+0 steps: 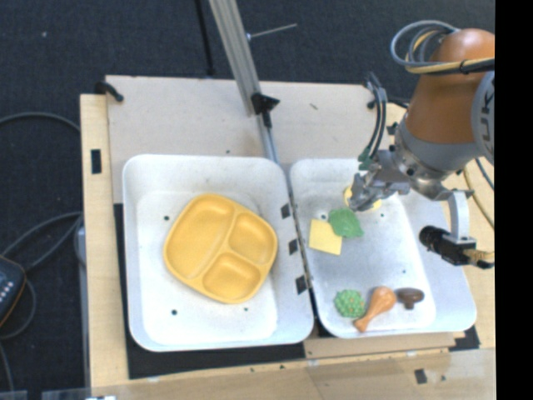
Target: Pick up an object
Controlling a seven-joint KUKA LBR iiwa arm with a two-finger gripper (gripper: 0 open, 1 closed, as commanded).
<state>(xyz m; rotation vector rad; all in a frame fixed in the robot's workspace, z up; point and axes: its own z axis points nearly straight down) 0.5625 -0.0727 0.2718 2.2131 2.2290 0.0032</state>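
Leftmost, the left bin point(141, 182) on the counter point(166, 115) holds a yellow divided plate point(221, 247), lying flat near its middle and well apart from the arm's work. Across the seam, the right bin point(441, 302) carries the loose pieces: a yellow cheese-like square point(326, 237) touching a green leafy piece point(345, 222) toward the bin's upper middle, and along the near edge a green broccoli-like lump point(350, 302), a tan drumstick point(376, 306) and a small brown piece point(409, 296) close together. Above the leafy piece the hand point(366, 195) hangs low at the bin's upper part, with something yellow showing just beside it; probably that or the leaf is the intended pick. Whether the hand is clenched or released, I cannot tell. Nothing visibly sits in its grasp.
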